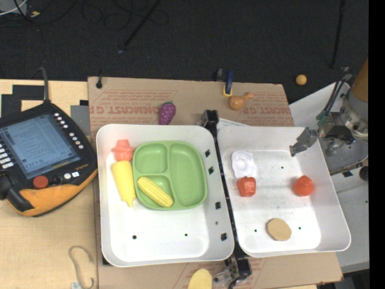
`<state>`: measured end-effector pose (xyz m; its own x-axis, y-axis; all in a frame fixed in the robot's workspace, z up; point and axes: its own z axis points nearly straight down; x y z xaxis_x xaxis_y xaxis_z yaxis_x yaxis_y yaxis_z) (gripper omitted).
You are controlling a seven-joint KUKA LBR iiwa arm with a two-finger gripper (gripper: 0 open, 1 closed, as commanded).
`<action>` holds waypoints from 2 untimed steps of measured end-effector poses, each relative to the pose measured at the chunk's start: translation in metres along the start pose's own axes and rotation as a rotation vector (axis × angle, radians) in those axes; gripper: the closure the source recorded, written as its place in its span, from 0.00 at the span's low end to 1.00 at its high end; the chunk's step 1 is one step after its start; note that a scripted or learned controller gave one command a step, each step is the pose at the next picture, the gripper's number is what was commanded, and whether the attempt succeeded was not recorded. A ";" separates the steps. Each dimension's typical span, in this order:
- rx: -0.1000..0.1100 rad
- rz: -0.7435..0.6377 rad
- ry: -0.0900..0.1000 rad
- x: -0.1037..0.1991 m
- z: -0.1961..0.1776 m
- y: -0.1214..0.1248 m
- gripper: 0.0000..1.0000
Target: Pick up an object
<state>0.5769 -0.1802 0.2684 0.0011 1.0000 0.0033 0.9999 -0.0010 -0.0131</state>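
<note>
Red, round tomato (pixel 303 186) lies in the right bin (pixel 337 221); whether the pincer (pixel 301 144) is spread is unclear.

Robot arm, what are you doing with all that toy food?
The robot arm reaches in from the right, and its pincer hangs over the right bin with nothing in it. A red tomato, a red pepper and a tan cookie lie in that bin. The left bin holds a green plate with corn.
</note>
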 end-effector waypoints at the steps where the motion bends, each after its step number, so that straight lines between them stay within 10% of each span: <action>1: -0.011 -0.001 -0.002 0.000 -0.007 0.002 0.00; 2: -0.008 -0.004 -0.002 0.001 0.038 0.007 0.00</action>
<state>0.5833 -0.1794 0.2307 -0.0025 1.0000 0.0015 1.0000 0.0025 -0.0053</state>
